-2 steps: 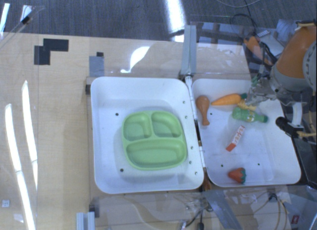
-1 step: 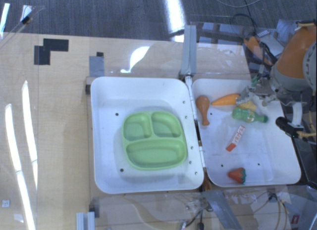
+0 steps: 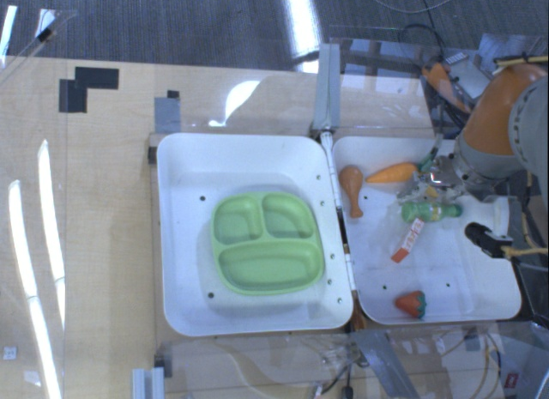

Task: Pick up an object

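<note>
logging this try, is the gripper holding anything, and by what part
Cannot be told: the gripper sits low over the green toy beside the carrot, but no hold shows.

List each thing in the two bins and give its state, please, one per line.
Green divided plate: lies flat in the left bin, nothing on it.
Chicken drumstick: lies in the right bin, by the divider.
Carrot: lies flat, tip toward the drumstick.
Green bottle: lies on its side under the claw.
Strawberry: rests near the front wall.
</note>
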